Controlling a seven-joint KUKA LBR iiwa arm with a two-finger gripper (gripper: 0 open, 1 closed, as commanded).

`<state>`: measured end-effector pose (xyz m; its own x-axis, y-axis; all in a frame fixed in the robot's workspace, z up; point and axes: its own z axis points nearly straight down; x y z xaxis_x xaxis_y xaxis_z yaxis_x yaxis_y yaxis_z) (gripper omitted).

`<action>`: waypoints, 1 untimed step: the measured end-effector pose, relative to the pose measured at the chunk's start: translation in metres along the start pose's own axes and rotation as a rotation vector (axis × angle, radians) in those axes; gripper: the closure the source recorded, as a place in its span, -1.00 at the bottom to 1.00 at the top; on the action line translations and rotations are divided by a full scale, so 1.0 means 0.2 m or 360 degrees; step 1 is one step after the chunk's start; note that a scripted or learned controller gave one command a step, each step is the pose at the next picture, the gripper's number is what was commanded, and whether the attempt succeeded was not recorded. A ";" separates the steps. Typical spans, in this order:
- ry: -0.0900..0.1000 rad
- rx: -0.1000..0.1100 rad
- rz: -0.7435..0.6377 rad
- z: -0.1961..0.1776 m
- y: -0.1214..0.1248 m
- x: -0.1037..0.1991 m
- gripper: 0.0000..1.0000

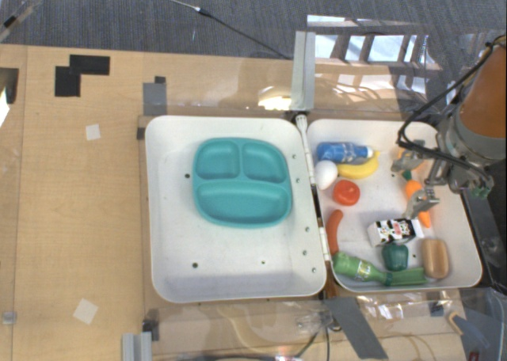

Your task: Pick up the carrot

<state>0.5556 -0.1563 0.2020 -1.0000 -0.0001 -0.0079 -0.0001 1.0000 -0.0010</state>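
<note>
Carrot (417, 199): small, orange, lying slantwise in right bin (467, 272), near its right wall, partly hidden by gripper.

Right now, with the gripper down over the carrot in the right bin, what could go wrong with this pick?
1. The carrot lies mostly hidden under the gripper, so the grasp may land off-centre and slip.
2. The black-and-white carton lies just beside the carrot; the gripper could nudge it.
3. The right bin is crowded, with the bread roll close below, so a dropped carrot may land among clutter.
</note>
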 end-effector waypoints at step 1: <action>0.0014 -0.0005 -0.0131 0.48 -0.19 -0.24 -1.00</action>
<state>0.6040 -0.1949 0.1062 -0.9966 -0.0820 0.0007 -0.0820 0.9966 0.0019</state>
